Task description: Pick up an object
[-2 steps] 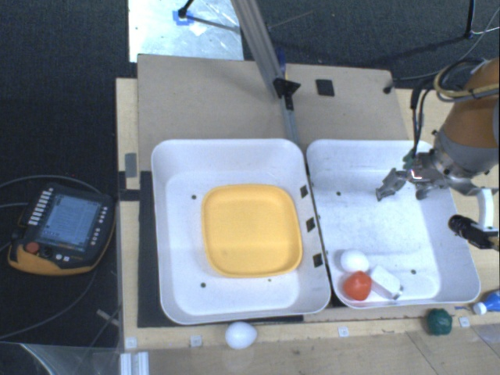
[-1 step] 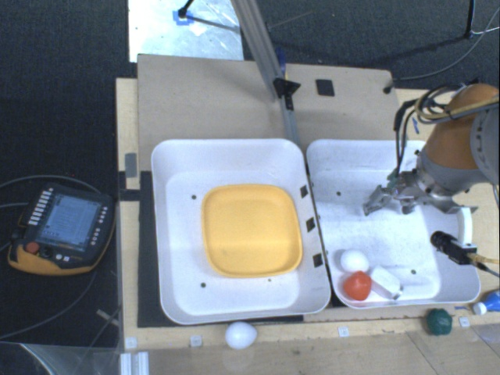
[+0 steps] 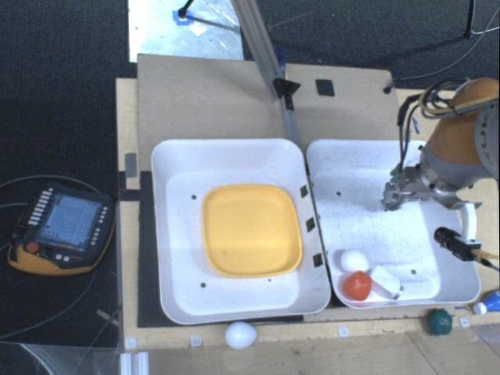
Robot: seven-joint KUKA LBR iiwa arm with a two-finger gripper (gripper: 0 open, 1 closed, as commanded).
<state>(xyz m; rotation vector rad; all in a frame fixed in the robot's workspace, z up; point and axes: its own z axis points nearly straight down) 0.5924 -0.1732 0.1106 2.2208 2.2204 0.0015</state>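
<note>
My gripper (image 3: pixel 393 195) hangs over the right bin (image 3: pixel 367 209), near its upper right part, with nothing visible between its fingers. Along the right bin's front wall lie a white ball (image 3: pixel 354 260), a red ball (image 3: pixel 358 286) and a white block (image 3: pixel 386 281). These sit well below and to the left of the gripper. A yellow square plate (image 3: pixel 252 229) lies flat in the middle of the left bin (image 3: pixel 176 209).
A white egg-shaped object (image 3: pixel 241 334) and a dark green ball (image 3: pixel 439 321) rest on the bench in front of the bins. A control pendant (image 3: pixel 62 226) lies at the far left. A slanted grey pole (image 3: pixel 262 37) crosses above the bins' divider.
</note>
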